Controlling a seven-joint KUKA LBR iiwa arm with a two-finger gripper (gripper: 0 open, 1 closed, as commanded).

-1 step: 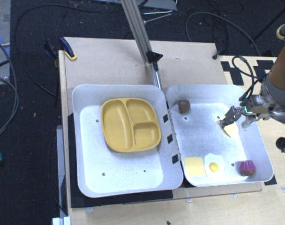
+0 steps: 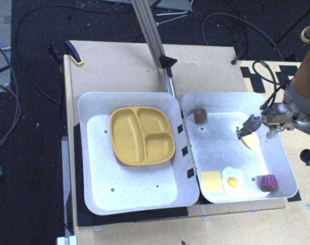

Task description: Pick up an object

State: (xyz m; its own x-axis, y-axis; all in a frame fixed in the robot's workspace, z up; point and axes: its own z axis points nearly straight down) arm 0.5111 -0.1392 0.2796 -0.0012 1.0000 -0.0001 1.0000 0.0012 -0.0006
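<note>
Bins first, working left to right toward the hand. Farthest from the hand, in the left bin (image 2: 94, 188), lies a yellow divided plate (image 2: 143, 135), flat, compartments up; we judge it too broad for a two-finger pinch, so it is likely not the target. Nearer, past the divider, the right bin (image 2: 282, 160) holds the small things. A brown lump (image 2: 199, 116) sits left of the hand and a little toward the bin's far edge. On the near side of the bin, a pale yellow block (image 2: 211, 181) touches a fried-egg toy (image 2: 232, 180), and a purple piece (image 2: 268, 182) rests close to the near right corner, almost under the wrist.

Hand (image 2: 245, 131) is low over the right bin, arm reaching in from the right with the wrist tilted so the dark fingertip points leftward. A pale yellow wedge (image 2: 251, 141) lies just below and against that tip. Whether the wedge sits between the fingers or merely beside them we cannot tell, nor how wide the hand stands.

Our reading: the slanted approach suits a thin wedge lying flat on the surface, and the wedge looks to be the object chosen. Grasp unconfirmed; a lift would settle it.
</note>
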